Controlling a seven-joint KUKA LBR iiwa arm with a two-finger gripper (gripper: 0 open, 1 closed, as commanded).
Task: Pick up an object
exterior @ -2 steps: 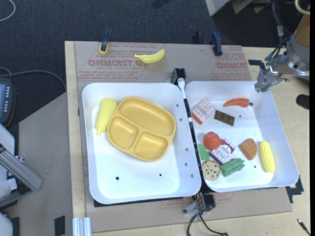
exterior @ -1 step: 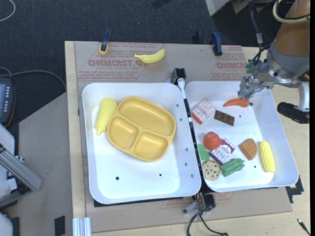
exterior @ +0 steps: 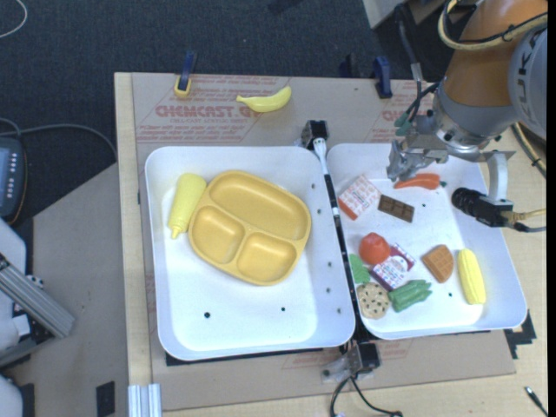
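Note:
My gripper (exterior: 409,162) hangs over the far part of the right bin (exterior: 499,315). Just below and to its right lies an orange carrot (exterior: 419,182) on the bin floor, very close to the gripper; whether they touch is unclear. Nearer the front lie a red-and-white packet (exterior: 358,196), a brown chocolate bar (exterior: 396,208), a red tomato (exterior: 374,248), a purple-and-white packet (exterior: 393,270), a cookie (exterior: 373,301), a green pod (exterior: 410,294), a waffle piece (exterior: 439,262) and a yellow corn cob (exterior: 471,276).
The left bin (exterior: 174,320) holds a yellow divided plate (exterior: 250,226) and a yellow squeeze bottle (exterior: 184,203) beside it. A banana (exterior: 265,101) lies on the board behind the bins. A black-edged rim (exterior: 334,224) separates the two bins.

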